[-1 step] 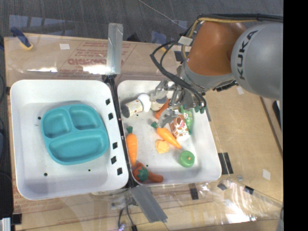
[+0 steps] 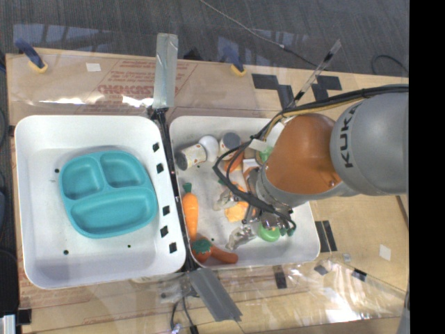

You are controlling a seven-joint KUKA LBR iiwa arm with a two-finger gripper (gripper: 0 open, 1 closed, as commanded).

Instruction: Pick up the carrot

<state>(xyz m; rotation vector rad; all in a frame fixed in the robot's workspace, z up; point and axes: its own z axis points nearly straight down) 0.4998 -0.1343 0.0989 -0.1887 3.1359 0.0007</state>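
One carrot (image 2: pixel 190 213) lies by the left wall of the right bin (image 2: pixel 306 245), its long side pointing up and down. Off to its right hangs the end effector (image 2: pixel 245 234), looking open and holding nothing.

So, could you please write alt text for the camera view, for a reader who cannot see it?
An orange carrot lies free by the left wall of the right bin, while the grey and orange arm reaches in from the right with its gripper low among small toys. The left bin holds a teal divided plate.
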